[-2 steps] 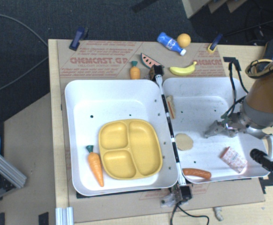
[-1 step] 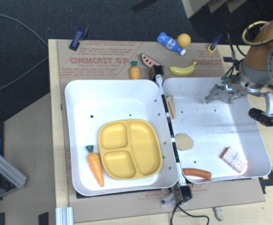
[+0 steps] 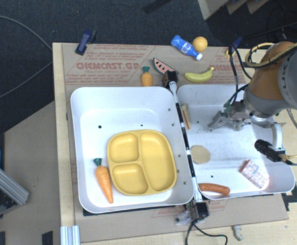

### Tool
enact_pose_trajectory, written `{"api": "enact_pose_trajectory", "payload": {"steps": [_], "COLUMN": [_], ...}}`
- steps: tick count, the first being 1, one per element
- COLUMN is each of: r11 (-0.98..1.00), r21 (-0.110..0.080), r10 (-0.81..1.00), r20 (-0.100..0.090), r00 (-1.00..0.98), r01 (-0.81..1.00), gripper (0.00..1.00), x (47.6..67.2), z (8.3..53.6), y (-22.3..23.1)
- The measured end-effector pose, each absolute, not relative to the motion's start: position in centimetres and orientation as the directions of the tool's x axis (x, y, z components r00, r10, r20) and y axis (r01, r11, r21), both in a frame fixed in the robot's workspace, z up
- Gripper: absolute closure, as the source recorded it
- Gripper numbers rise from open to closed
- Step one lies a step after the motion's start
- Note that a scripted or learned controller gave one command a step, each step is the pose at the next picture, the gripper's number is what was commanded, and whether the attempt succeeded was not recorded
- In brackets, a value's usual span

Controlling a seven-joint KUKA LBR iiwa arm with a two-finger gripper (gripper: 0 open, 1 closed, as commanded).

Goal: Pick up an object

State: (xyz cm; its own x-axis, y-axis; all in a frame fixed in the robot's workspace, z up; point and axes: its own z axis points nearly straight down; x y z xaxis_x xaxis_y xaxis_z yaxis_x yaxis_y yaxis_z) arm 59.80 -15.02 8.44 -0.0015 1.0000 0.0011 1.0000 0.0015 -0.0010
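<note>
My gripper [image 3: 225, 125] hangs over the upper middle of the right bin [image 3: 286, 185], open, with nothing between its fingers. Below it on the bin floor lie a round tan cookie [image 3: 200, 154], an orange-red sausage [image 3: 214, 189] at the front edge, and a pink-and-white patterned packet [image 3: 254, 172] at the front right. A thin brown stick [image 3: 185, 116] rests against the bin's left wall. The left bin [image 3: 82, 116] holds a yellow divided plate [image 3: 141, 162] and a carrot [image 3: 103, 181].
Behind the bins on the cardboard sit a banana [image 3: 198, 75], a blue bottle [image 3: 186, 47], an orange [image 3: 200, 43], a watermelon slice [image 3: 162, 65], a small orange toy [image 3: 147, 78] and a blue clip [image 3: 84, 42]. The grey arm [image 3: 278, 86] and its cables cover the right bin's far right.
</note>
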Motion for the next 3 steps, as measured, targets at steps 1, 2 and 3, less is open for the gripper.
{"api": "enact_pose_trajectory", "payload": {"steps": [1, 2, 3], "r11": [0.002, 0.000, -0.002], "r21": [0.001, -0.001, -0.002], "r10": [1.000, 1.000, 1.000], "r20": [0.001, 0.001, -0.001], "r00": [-0.002, 0.000, 0.002], "r01": [1.000, 1.000, 1.000], "gripper": [0.00, 0.00, 0.00], "x": [66.1, 61.7, 56.4], "z": [8.5, 8.4, 8.8], "y": [-10.5, -9.2, -16.5]}}
